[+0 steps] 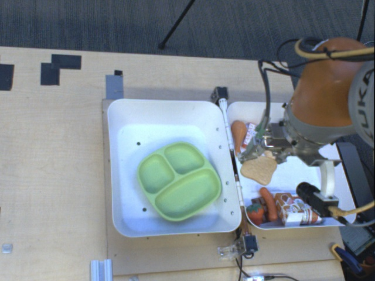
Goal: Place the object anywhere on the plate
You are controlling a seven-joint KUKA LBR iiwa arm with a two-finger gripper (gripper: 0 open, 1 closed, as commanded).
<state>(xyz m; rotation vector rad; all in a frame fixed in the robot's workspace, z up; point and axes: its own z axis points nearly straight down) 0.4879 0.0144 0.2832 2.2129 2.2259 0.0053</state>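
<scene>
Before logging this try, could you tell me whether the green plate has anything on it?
Empty: all three compartments of the green plate show bare green.

My view is evenly and brightly lit from above, with the pale table [53, 157] slightly washed out and the dark carpet at the top dim. The left bin [117, 174] glows almost overexposed, with a bluish cast along its walls and a soft shadow under the green plate [179, 181]. My arm's nearer parts look soft and blurred, and fine detail is grainy.
</scene>
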